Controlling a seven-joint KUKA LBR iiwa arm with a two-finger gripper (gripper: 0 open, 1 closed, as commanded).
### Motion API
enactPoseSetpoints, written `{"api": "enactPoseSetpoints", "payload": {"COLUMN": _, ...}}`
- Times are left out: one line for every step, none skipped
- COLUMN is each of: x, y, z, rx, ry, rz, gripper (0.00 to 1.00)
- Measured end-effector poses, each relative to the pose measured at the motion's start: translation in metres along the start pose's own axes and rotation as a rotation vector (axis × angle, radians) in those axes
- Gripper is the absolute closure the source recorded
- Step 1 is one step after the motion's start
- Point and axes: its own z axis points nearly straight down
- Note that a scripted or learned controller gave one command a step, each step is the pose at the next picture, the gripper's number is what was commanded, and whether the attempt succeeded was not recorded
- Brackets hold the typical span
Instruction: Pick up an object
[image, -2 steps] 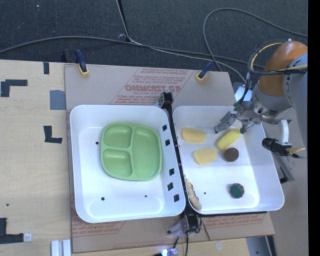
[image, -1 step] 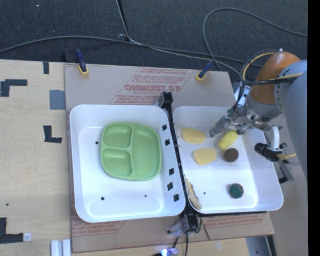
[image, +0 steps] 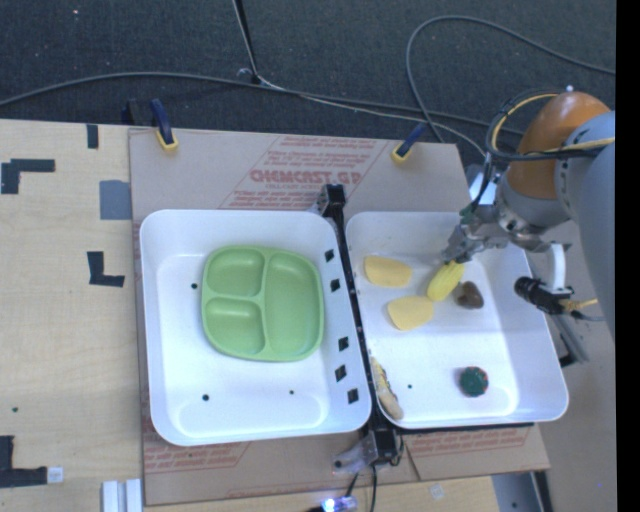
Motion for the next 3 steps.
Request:
{"api": "enactPoseSetpoints", "payload": {"x": -0.005, "y": -0.004, "z": -0.047, "rx": 0.029, "ry": 0.016, "rz": 0.003, "gripper": 1.00}}
{"api": "enactPoseSetpoints", "payload": {"x": 0.002, "y": 0.007, "z": -0.100, "rx": 0.027, "ry": 0.016, "rz": 0.002, "gripper": 1.00}}
{"api": "enactPoseSetpoints", "payload": {"x": 0.001, "y": 0.010, "z": -0.149, "rx": 0.027, "ry": 0.015, "rz": 0.003, "gripper": 1.00}}
